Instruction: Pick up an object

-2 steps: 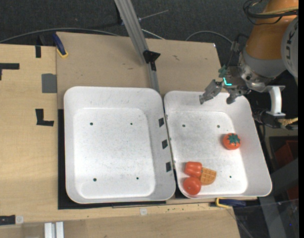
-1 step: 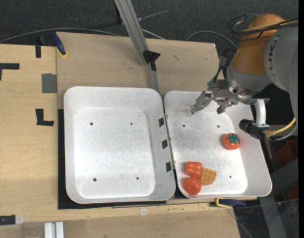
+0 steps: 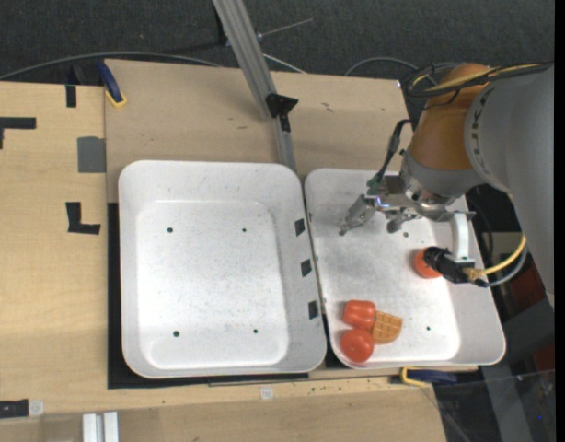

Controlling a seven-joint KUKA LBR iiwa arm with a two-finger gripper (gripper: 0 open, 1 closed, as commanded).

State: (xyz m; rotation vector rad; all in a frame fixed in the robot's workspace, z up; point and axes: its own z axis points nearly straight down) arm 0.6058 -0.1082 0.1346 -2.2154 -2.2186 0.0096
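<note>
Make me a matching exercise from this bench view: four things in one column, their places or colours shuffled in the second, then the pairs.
Things:
1. gripper
2. waffle-like piece
3. left bin
4. red pieces

Descriptions:
A. tan, by the right bin's near edge
B. over the right bin's far part
C. touching the tan piece's left side
D. white, speckled, with dark dots

Pairs: 1-B, 2-A, 3-D, 4-C
</note>
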